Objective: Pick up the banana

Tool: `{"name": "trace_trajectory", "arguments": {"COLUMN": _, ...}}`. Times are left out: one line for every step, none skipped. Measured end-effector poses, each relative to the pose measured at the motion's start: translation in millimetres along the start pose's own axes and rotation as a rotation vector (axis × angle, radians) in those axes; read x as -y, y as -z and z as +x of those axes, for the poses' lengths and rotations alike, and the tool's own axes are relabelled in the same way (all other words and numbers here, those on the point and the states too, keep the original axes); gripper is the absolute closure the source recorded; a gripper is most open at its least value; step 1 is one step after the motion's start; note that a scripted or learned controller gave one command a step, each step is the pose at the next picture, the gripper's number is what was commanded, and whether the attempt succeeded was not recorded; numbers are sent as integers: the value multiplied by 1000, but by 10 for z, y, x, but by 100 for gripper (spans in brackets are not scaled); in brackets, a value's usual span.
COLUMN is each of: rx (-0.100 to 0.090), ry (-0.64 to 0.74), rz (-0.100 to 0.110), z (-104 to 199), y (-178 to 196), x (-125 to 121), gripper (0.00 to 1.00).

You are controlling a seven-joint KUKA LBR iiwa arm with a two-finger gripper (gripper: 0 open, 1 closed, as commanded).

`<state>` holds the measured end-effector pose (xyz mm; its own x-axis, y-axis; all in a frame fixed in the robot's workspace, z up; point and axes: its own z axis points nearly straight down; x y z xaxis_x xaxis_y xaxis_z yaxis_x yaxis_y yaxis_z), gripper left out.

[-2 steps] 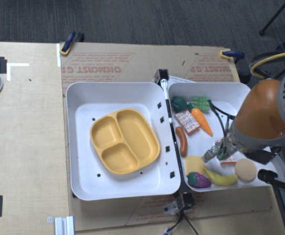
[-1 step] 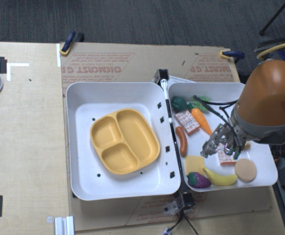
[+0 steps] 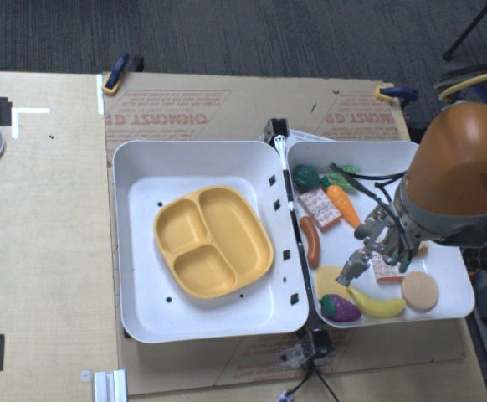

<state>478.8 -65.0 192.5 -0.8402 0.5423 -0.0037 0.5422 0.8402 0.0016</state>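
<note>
Yellow curved plastic banana (image 3: pixel 377 304) lies along the right white bin's (image 3: pixel 448 310) front edge, long axis parallel to that edge; the two-finger metal gripper (image 3: pixel 362 264) hovers just behind it, nothing between its fingers, jaw state unclear

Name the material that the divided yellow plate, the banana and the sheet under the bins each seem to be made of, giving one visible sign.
Divided yellow plate: probably moulded plastic, matt, with smooth rounded compartment walls.
Banana: likely toy plastic, with even yellow colour and a slight sheen; it could be rubber.
Sheet under the bins: cardboard, flat brown with red printed lettering.
</note>
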Motion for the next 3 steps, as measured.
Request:
{"name": "trace_trajectory", "arguments": {"rx": -2, "ry": 554, "rz": -1, "z": 350, "y": 0, "x": -540, "gripper": 0}}
{"name": "trace_trajectory", "arguments": {"rx": -1, "ry": 844, "rz": -1, "z": 153, "y": -1, "x": -231, "gripper": 0}}
{"name": "trace_trajectory", "arguments": {"rx": -1, "ry": 1197, "rz": -2, "z": 269, "y": -3, "x": -706, "gripper": 0}}
